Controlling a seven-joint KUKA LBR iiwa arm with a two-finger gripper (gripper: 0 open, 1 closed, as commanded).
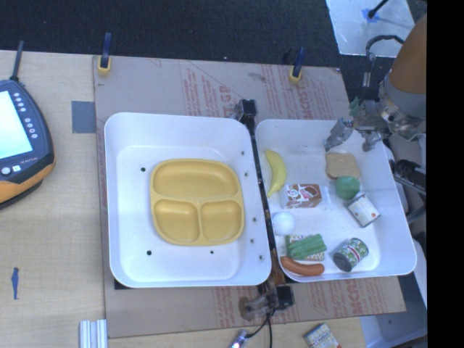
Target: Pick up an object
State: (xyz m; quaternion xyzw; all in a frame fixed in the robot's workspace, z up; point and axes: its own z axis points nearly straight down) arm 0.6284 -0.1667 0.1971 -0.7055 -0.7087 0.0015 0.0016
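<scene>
Hot dog point(302, 268) lies at the right bin's point(406, 256) near edge; hand point(355, 131) spread above bread slice point(342, 165), holding nothing.

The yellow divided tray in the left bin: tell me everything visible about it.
The yellow divided tray looks like smooth moulded plastic, a rounded rectangle with three hollows: one long compartment across its far side and two smaller ones side by side at the near side. It lies flat and right way up, roughly centred on the floor of the left white bin. Its compartments hold nothing, and only the bin floor touches it.
</scene>
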